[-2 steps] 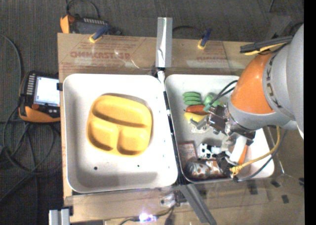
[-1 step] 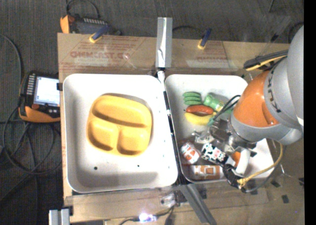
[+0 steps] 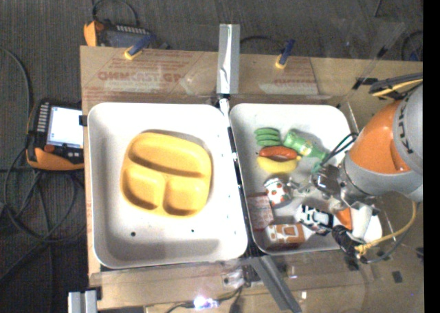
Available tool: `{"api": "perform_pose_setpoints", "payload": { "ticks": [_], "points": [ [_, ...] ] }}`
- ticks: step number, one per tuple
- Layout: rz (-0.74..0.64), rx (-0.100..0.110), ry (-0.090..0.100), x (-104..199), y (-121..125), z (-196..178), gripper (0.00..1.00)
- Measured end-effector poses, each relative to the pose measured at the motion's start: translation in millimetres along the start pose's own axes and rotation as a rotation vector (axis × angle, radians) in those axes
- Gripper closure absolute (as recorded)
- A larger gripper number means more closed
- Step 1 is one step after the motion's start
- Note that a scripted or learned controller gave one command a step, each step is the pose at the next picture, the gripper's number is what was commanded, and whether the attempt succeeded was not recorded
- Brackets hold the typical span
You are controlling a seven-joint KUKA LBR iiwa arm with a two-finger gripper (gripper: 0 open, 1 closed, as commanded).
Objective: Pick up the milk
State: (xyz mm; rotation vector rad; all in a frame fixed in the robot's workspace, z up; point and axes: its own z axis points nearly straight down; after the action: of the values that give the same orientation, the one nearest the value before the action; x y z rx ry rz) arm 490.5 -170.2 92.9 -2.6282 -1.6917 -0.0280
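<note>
End effector (image 3: 317,203) down low in the right bin (image 3: 240,167), just above a black-and-white milk carton (image 3: 313,217). To its left sit a brown carton (image 3: 284,234) and a small red-and-white item (image 3: 275,191); up-left lie green (image 3: 267,135), red (image 3: 278,152), yellow (image 3: 276,164) toys. Far left: yellow tray (image 3: 167,173).

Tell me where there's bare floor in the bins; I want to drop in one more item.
Left bin: free white floor rings the yellow tray, widest along the near edge and the left wall. Right bin: a bare strip along the far wall above the green items. Its middle and near half are crowded with small groceries and the arm.
</note>
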Motion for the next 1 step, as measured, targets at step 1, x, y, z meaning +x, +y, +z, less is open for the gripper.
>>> {"api": "perform_pose_setpoints", "payload": {
  "ticks": [1],
  "points": [
    [0.002,-0.008,-0.015,-4.6,0.7,-5.9,1.0]
  ]
}}
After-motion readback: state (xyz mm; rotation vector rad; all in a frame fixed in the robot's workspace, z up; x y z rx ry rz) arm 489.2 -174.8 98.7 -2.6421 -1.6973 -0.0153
